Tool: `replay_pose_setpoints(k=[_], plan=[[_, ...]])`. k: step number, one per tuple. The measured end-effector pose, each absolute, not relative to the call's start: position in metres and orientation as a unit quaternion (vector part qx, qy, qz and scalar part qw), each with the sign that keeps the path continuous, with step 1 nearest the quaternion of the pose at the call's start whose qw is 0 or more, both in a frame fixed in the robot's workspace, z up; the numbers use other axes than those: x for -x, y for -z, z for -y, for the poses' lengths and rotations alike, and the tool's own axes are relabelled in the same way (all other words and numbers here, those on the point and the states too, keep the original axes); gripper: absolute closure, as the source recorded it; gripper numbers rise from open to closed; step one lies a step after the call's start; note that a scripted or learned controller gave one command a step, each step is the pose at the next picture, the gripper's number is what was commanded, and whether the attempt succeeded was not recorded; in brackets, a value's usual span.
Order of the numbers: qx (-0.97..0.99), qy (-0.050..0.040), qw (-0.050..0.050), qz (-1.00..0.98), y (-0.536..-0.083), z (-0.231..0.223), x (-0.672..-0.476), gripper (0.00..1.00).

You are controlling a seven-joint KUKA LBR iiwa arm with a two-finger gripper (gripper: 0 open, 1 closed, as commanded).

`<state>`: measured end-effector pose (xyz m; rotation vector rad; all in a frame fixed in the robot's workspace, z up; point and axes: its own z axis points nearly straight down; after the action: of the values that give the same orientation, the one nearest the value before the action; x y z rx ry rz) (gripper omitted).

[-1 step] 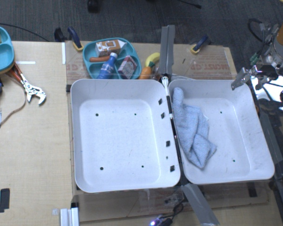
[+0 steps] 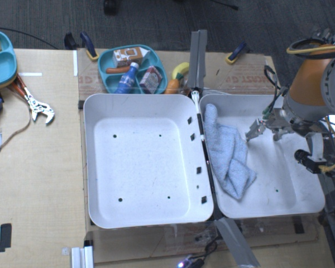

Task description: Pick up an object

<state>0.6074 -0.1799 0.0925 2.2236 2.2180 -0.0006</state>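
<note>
Over the right bin (image 2: 301, 205), the pincer (image 2: 255, 130) hangs at the end of the grey arm (image 2: 312, 82), which enters from the right and carries an orange band above the wrist. Whether the pincer is apart or together cannot be told from this angle; nothing is seen between its tips. A light blue cloth (image 2: 226, 158) lies crumpled along the left side of the right bin, running from near the far wall down toward the middle of the floor. The pincer sits just to the right of the cloth's upper part, close beside it, and contact cannot be confirmed. The left bin (image 2: 100, 205) stands directly beside the right one, the two separated by a narrow divider with dark clips. Beyond the bins, on the surface (image 2: 39, 194), a teal tray (image 2: 106, 71) holds a blue bottle (image 2: 127, 78) and small packets, with a yellow and orange toy (image 2: 178, 77) next to it. At far left lie a wrench (image 2: 38, 108) and part of a second teal tray (image 2: 3, 60).
</note>
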Motion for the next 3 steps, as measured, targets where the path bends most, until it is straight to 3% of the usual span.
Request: replay_pose_setpoints(k=[1,2,3], plan=[[-0.708,0.0003,0.0,-0.706,-0.092,0.18,-0.607,0.0],[-0.719,0.0004,0.0,-0.695,-0.131,0.175,-0.56,0.0],[-0.75,0.0008,-0.001,-0.662,-0.127,0.173,-0.488,0.0]])
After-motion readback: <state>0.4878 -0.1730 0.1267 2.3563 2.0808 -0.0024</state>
